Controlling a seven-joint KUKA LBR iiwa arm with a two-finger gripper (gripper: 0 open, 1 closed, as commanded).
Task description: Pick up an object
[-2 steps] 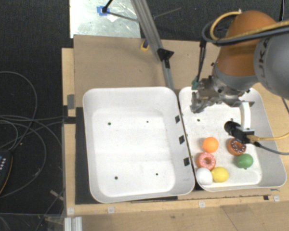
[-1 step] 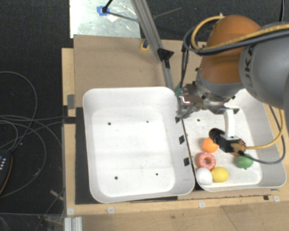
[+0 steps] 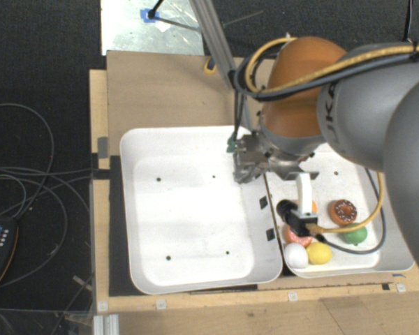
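while the grey arm (image 3: 377,110) is reaching in from the right in the camera view, its end effector (image 3: 246,165) is hanging over the ridge where the left bin (image 3: 188,135) is meeting the right bin (image 3: 363,267) on the bench (image 3: 167,96). whether the end effector is wide or narrow i cannot tell, since the bulky wrist is shading it. the things to choose from are lying well apart from it, crowded into the near corner of the right bin: a sprinkled donut (image 3: 343,211), a green piece (image 3: 355,235) just beside it, a yellow piece (image 3: 320,254) touching a white egg-shaped piece (image 3: 296,257), and an orange-red piece (image 3: 298,236) just behind those two. they are probably gathering there because the bin's walls are stopping them, and that crowding is likely making a clean grasp harder. judging by this, the pick is not yet being made; the arm is needing to travel toward that corner and come down on one piece.
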